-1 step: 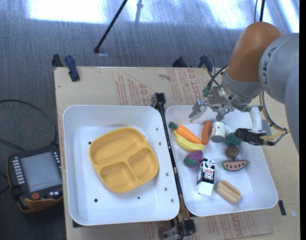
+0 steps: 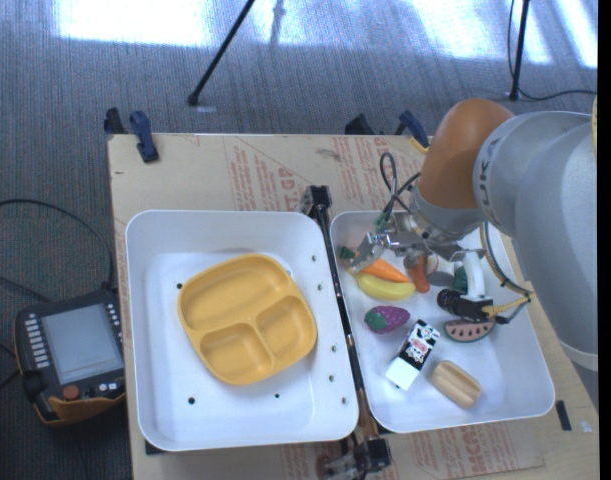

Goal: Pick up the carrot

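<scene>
The carrot, orange with a green top pointing left, lies in the upper left part of the right bin. It rests against a yellow banana. My gripper hovers directly over the carrot, right at its upper edge, with the grey arm reaching in from the right. Whether it touches the carrot is unclear from this slant.
The right bin also holds a small red-orange piece beside the carrot, a purple strawberry-like fruit, a black-and-white carton, a watermelon slice and a bread roll. A yellow divided plate lies in the left bin.
</scene>
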